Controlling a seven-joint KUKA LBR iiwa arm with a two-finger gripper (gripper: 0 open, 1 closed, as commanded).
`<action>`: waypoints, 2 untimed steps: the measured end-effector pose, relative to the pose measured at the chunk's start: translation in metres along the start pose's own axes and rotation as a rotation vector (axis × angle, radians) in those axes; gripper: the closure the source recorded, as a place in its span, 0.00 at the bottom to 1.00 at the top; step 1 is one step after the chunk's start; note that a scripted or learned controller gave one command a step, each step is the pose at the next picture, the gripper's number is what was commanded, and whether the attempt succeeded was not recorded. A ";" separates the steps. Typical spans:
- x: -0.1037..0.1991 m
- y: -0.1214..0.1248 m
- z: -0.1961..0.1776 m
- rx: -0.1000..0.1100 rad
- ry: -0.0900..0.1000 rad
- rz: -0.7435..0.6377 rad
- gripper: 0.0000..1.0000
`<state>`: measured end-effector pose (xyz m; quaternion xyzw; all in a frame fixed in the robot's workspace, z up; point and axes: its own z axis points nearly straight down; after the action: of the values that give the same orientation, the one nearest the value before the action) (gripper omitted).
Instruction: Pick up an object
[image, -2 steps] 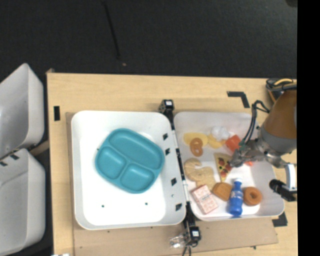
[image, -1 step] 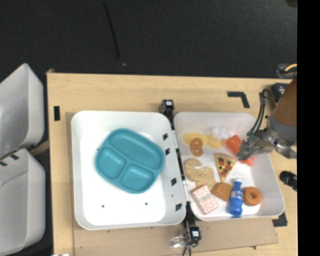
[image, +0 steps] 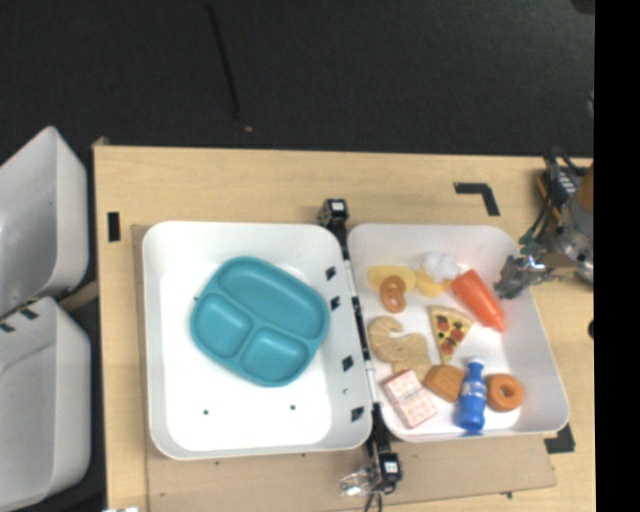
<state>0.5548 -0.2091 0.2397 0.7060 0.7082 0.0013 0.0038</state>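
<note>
Beside the pincer (image: 512, 277), whose state cannot be told, lies the carrot (image: 477, 298): descend over its middle, straddle its width, then clamp and lift.

High slanted overhead, both bins (image: 150, 330)

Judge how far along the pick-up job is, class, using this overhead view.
Done: nothing is lifted; the carrot, blue bottle and pizza slice lie in the right bin. In hand: the gripper sits by that bin's right rim. Left: grasping and lifting an object.
</note>
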 end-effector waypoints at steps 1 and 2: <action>-0.001 0.001 -0.001 0.005 0.002 -0.002 1.00; 0.054 0.001 -0.012 0.005 0.004 -0.004 1.00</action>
<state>0.5555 -0.1550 0.2511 0.7046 0.7096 0.0010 0.0004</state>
